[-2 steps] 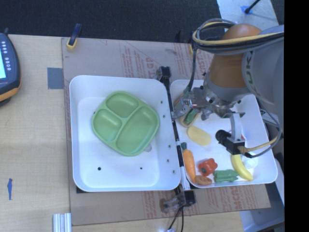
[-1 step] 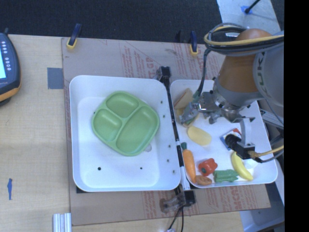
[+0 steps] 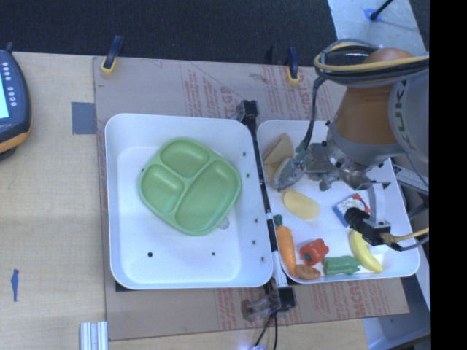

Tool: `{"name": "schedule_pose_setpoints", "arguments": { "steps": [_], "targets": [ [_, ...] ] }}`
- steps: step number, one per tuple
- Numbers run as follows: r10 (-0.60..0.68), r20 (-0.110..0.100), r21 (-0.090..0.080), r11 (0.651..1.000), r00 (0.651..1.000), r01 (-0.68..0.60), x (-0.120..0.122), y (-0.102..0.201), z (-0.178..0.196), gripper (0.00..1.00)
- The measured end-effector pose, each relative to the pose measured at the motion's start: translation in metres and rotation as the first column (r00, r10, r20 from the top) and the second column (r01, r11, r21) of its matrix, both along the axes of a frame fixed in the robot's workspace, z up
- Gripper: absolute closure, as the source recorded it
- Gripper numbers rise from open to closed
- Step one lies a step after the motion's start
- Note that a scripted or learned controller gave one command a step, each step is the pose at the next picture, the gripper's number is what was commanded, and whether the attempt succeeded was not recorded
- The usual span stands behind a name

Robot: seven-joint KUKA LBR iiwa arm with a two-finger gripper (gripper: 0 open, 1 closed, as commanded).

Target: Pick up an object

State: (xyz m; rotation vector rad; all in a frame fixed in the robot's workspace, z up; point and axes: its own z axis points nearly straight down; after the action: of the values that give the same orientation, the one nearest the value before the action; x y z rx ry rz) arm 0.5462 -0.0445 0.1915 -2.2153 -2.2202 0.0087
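Observation:
My gripper (image 3: 287, 174) is low in the upper left part of the right bin (image 3: 406, 268), reaching in from the right. It sits right against a tan wedge-shaped piece (image 3: 277, 151), just below it. A pale yellow lump (image 3: 300, 204) lies a little below and to the right of the gripper. Nothing can be made out held in the gripper. The orange-banded wrist (image 3: 368, 119) hides the bin's upper right part.
Along the right bin's lower part lie a carrot (image 3: 285, 246), a red pepper (image 3: 314, 251), a brown piece (image 3: 307, 272), a green vegetable (image 3: 340, 265), a banana (image 3: 364, 251) and a blue-white item (image 3: 344, 210). The left bin (image 3: 124, 268) holds a green divided plate (image 3: 191, 185).

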Motion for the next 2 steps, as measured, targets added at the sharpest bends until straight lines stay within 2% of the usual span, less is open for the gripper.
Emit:
{"name": "schedule_pose_setpoints", "arguments": {
  "steps": [1, 2],
  "targets": [
    [-0.001, -0.004, -0.001, 1.0, 1.0, 0.001, 0.018, -0.053, -0.104, 0.0],
    [0.004, 0.015, 0.0, 1.0, 1.0, -0.004, 0.036, -0.033, 0.007, 0.0]
  ]
}}
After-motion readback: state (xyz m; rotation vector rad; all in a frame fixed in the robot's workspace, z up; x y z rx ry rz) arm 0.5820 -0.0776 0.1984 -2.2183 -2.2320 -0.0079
